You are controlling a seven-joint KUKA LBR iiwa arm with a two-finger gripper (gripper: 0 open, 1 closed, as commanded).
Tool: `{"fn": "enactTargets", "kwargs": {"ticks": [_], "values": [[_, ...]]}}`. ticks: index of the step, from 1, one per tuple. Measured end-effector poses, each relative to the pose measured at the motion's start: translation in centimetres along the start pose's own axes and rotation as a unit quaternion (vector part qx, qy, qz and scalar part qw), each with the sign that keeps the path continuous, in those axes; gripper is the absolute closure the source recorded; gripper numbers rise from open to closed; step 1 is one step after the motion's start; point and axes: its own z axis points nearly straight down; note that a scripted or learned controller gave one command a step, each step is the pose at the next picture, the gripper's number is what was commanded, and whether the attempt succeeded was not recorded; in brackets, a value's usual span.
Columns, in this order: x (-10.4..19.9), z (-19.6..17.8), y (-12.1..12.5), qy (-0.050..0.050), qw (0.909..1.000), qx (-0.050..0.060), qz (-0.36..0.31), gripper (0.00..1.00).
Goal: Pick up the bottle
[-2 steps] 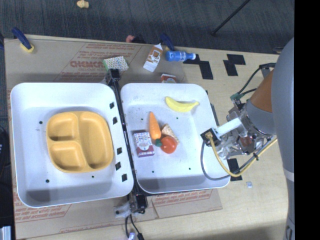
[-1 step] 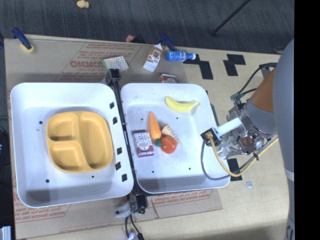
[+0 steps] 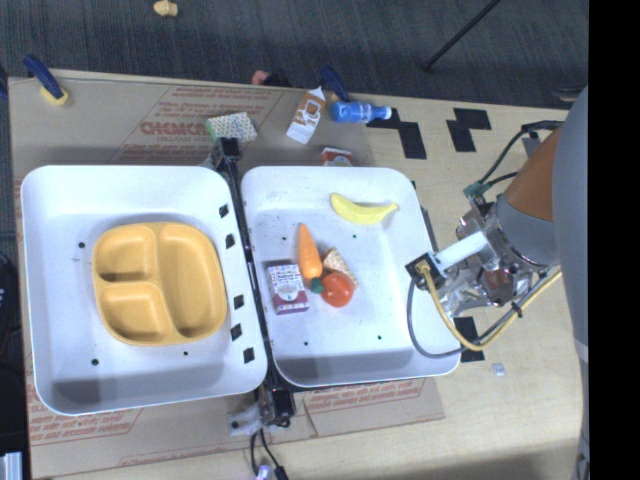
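The surface (image 3: 520, 408) is a pale tan bench with black tape marks near its far right, and brown cardboard printed in red lies flat under the two bins. The red print is too blurred to read. Beyond the far edge is dark grey carpet, with a small yellow scrap (image 3: 165, 8) lying on it and a thin black rod slanting across the far right corner. Blue clamps (image 3: 44, 78) grip the far edge of the surface.

The left bin (image 3: 40, 268) holds a yellow divided tray (image 3: 158, 281) with three compartments, sitting near its middle. The right bin (image 3: 390, 338) holds a banana (image 3: 362, 208) toward its far side, and a cluster near its middle: an orange carrot (image 3: 309, 252) lying lengthwise, a red tomato (image 3: 338, 289) just right of and nearer than the carrot, and a small red-and-white carton (image 3: 287, 288) lying flat on the left of these. Its label cannot be read.

The bottle (image 3: 358, 113), blue with a pale cap end pointing right, lies on its side on the surface beyond the far edge of the right bin, outside both bins. Just left of it a small brown-and-white carton (image 3: 306, 116) lies tilted, and farther left sits a green patterned packet (image 3: 232, 125).

The gripper (image 3: 470, 293) hangs over the right rim of the right bin, well apart from the bottle, with yellow and black cables looped around it. Whether it is released or clenched, I cannot tell.
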Motion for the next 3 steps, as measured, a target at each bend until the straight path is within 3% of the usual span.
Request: {"fn": "enactTargets", "kwargs": {"ticks": [3], "values": [[0.0,1.9,0.1,0.0,1.0,-0.002,0.004,1.0]]}}
